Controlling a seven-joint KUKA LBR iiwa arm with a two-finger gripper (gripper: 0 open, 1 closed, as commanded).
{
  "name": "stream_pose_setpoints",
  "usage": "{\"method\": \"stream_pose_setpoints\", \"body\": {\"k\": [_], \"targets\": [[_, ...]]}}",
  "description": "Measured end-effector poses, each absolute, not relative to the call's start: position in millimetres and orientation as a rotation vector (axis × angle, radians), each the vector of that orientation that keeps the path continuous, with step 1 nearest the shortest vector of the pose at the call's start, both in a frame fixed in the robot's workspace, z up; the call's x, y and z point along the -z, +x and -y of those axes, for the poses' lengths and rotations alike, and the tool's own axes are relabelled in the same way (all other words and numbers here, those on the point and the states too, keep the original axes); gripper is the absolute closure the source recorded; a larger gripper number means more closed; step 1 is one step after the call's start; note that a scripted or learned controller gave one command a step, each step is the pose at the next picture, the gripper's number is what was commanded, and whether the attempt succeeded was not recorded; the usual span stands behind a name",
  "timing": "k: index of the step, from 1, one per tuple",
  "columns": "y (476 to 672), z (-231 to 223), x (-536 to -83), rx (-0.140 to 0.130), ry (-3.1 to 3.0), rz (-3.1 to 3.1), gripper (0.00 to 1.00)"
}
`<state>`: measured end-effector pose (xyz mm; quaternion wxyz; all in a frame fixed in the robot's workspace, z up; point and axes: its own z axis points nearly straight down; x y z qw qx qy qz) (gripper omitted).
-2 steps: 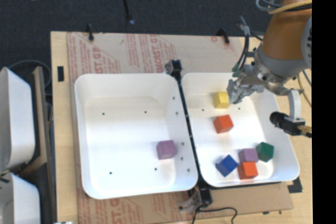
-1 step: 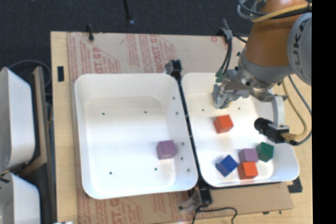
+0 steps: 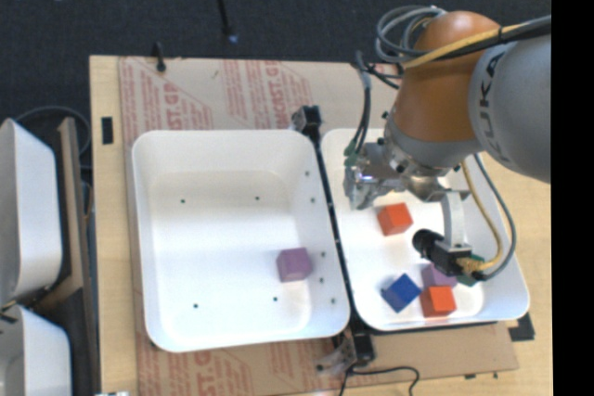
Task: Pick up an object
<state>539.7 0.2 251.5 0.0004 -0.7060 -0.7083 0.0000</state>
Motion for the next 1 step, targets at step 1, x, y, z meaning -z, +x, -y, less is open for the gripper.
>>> {"method": "stream_pose_setpoints", "body": {"k": [1], "targets": [[516.8, -56.3, -244.8, 0.001, -2.216, 2.226, 1.0]]}}
